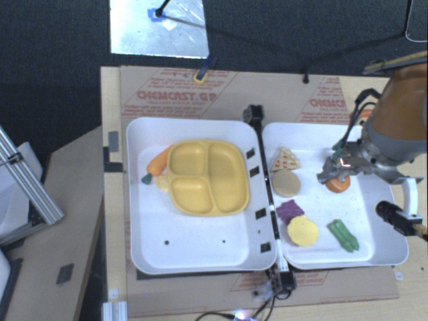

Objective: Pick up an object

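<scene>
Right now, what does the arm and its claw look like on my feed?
The arm is bulky and rounded: an orange band above, a grey wrist section below. Thin black cables loop along its left side. The claw is small, dark grey metal, with a reddish glint on it.

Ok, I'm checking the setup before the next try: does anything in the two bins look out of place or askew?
Mostly tidy. One oddity: the orange toy carrot in the left white bin lies wedged against the yellow divided plate rather than on it or apart. The plate sits slightly rotated to the bin walls. Nothing looks spilled or damaged.
</scene>
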Action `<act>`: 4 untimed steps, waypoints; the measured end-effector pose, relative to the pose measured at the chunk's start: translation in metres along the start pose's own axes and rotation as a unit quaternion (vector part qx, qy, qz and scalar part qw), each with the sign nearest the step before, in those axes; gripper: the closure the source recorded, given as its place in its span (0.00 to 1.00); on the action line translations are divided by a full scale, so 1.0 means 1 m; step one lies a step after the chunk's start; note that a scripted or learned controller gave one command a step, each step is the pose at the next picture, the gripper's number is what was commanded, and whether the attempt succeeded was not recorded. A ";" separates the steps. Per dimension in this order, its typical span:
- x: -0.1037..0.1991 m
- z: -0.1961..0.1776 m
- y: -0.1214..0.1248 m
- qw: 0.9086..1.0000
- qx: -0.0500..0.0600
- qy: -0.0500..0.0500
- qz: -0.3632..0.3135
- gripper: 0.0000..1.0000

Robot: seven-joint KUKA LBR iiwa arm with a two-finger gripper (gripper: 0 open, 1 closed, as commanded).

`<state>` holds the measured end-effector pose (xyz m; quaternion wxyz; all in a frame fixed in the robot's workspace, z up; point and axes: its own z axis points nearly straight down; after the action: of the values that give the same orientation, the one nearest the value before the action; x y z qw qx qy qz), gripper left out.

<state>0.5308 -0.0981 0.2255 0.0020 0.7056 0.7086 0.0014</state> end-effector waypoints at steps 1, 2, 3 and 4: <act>0.033 -0.009 0.049 1.000 -0.001 0.001 -0.002 1.00; 0.056 0.010 0.095 1.000 0.000 0.001 -0.002 1.00; 0.060 -0.009 0.113 1.000 0.000 0.001 -0.001 1.00; 0.063 0.011 0.112 1.000 0.002 0.000 -0.001 1.00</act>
<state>0.6427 -0.0344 0.2151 0.0005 0.7050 0.7092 0.0000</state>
